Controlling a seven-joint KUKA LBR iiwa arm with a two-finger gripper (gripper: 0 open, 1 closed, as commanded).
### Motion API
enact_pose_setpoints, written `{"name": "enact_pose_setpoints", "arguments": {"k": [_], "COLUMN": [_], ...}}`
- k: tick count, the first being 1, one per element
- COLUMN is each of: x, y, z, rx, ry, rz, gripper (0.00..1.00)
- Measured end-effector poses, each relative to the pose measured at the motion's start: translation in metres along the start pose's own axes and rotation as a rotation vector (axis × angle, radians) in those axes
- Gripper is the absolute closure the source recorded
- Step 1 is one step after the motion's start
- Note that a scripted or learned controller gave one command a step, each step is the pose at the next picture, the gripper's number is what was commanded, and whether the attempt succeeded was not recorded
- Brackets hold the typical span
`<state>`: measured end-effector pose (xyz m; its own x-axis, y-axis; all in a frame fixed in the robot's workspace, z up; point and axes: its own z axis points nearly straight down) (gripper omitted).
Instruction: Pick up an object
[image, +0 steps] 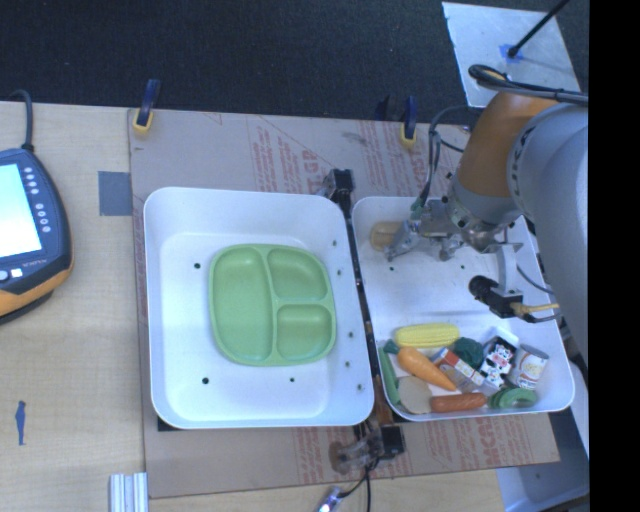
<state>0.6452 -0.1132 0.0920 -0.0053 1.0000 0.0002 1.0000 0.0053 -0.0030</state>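
Reaching in from the right, the grey arm (555, 190) holds its gripper (418, 240) over the far end of the right bin (440, 290). Whether the gripper is open or closed cannot be told from this slant, and nothing can be seen gripped in it. Just beside it, toward the bin's far left corner, lies a small tan piece (384, 235); it is too blurred to name more closely.

The other pickable things are heaped at the near end of the same bin, well apart from the gripper. A yellow corn cob (427, 334) lies crosswise at the top of the heap, with an orange carrot (424, 368) slanting just below it. A red sausage (458, 403) lies along the near wall, a pale round item (411, 391) touching its left end. A long green pod (387, 368) runs along the left wall. To the right sit a dark green lump (466, 351), a black-and-white box (497, 358) (cow-patterned, it seems), a small carton (531, 368) and a green ring (516, 398).

The left bin (180, 330) holds a green divided plate (270, 303), lying flat near its middle. Both bins rest on a cardboard sheet (250, 155) fastened by blue clamps (147, 104). A handheld pendant (25, 230) lies on the bench at the far left.
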Motion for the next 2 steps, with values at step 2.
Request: {"name": "enact_pose_setpoints", "arguments": {"k": [2], "x": [0.004], "y": [-0.002], "z": [0.0], "rx": [-0.001], "ry": [0.001], "rz": [0.001], "gripper": [0.0]}}
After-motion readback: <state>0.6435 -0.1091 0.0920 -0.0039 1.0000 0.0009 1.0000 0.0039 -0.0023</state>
